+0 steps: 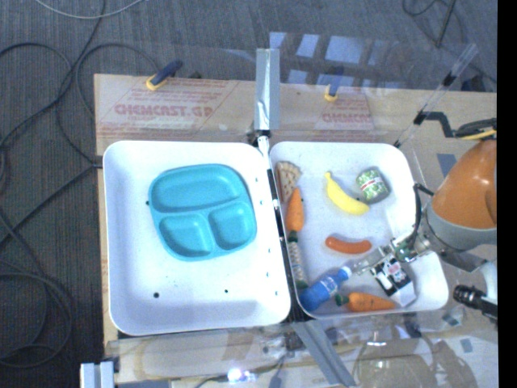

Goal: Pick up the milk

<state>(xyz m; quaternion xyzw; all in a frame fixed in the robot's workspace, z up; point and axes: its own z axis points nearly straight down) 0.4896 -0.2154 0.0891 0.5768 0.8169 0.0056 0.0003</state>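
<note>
Gripper low in right bin, near front right corner, grip state cannot be told, milk carton directly beneath it, carrot and blue bottle alongside.

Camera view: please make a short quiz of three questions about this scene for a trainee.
1. True or false: the blue tray lies in the left bin.
2. Which thing lies nearest the banana? A) green can B) blue bottle C) blue tray
3. Fill in: two ______ lie in the right bin, one by its left wall, one near its front edge.

Key: 1 true; 2 A; 3 carrots.
</note>
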